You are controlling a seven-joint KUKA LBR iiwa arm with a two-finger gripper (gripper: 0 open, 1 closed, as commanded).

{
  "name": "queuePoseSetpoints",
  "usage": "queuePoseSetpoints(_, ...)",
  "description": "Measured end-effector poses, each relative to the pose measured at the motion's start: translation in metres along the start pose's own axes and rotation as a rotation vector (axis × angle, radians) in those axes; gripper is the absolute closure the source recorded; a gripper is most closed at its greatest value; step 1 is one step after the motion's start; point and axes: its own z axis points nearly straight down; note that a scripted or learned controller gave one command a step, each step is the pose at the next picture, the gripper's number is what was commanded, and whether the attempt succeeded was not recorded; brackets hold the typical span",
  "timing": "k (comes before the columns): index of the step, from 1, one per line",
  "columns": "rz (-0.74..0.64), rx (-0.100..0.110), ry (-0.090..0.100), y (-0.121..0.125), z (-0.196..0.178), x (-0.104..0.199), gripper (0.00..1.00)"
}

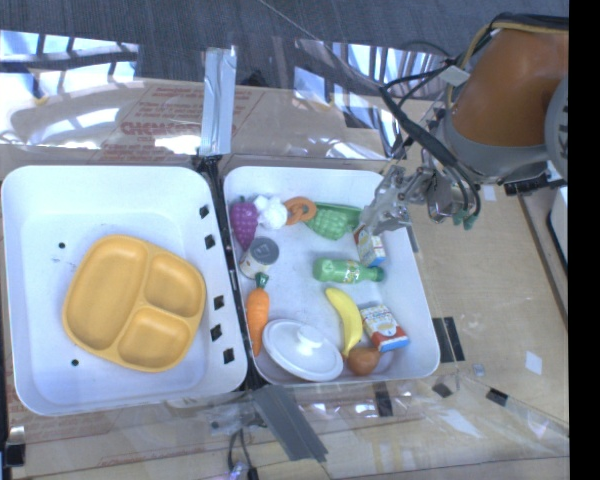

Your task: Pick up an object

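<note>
White bowl (302, 349) sits at the near edge of the right bin (421, 298), well below and left of the claw (383, 216). A brown lump (362, 361) and a carton (383, 325) lie straight below the claw, with a banana (345, 317) just left of them. A carrot (257, 319) and a jar (260, 255) lie further left. A small box (372, 250) stands right under the claw, at its tip; whether it is gripped, and whether the claw is clenched or released, cannot be told. A green bottle (348, 270) lies just below that box. Left of the claw lie a green toy (332, 220), an orange ring (300, 209) and grapes (243, 222). Far left, the left bin (30, 208) holds a yellow tray (132, 301).
</note>
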Motion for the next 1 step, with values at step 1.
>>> queuePoseSetpoints(1, -0.033, -0.003, 0.016, -0.0026, 0.0652, 0.0253, 1.0)
